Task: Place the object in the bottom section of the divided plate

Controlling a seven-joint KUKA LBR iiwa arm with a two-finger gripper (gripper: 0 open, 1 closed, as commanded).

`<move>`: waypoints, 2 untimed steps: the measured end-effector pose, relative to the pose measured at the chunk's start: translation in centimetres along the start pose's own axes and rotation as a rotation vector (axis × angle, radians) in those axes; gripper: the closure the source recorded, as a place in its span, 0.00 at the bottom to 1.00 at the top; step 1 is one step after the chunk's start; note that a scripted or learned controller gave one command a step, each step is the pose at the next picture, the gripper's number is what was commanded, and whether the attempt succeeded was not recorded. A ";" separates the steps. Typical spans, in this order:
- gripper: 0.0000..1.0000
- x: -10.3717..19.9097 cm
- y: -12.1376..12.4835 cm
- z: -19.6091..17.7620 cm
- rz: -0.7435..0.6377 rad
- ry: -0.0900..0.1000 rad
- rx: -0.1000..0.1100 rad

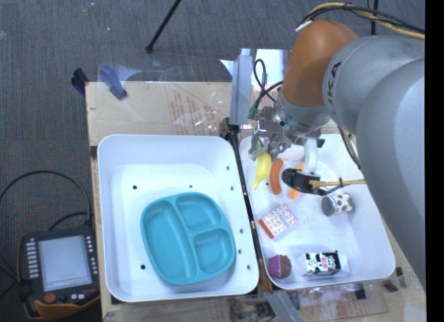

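Above the right bin (pixel 361 244), arm (pixel 361 85) bent low.

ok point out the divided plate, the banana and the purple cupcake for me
divided plate (pixel 161 234), camera view, floor of its long left section
banana (pixel 263 168), camera view, middle of its yellow body
purple cupcake (pixel 279 266), camera view, centre of its top

A teal divided plate (pixel 187 237) sits in a white bin (pixel 118 168). The right bin (pixel 368 244) holds a yellow banana (pixel 262 168), a purple cupcake (pixel 279 266) and a black-and-white cow-patterned carton (pixel 321 263).
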State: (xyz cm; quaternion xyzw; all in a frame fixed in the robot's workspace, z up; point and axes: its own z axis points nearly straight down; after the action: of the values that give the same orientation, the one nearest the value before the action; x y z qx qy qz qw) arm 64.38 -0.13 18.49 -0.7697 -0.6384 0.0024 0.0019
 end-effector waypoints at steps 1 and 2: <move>1.00 7.4 -4.9 0.0 -0.115 0.000 0.000; 1.00 13.6 -12.3 -1.9 -0.188 -0.002 0.002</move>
State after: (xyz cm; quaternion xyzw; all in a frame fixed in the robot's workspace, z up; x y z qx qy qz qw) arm 54.83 15.52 20.49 -0.7064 -0.7078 0.0036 0.0023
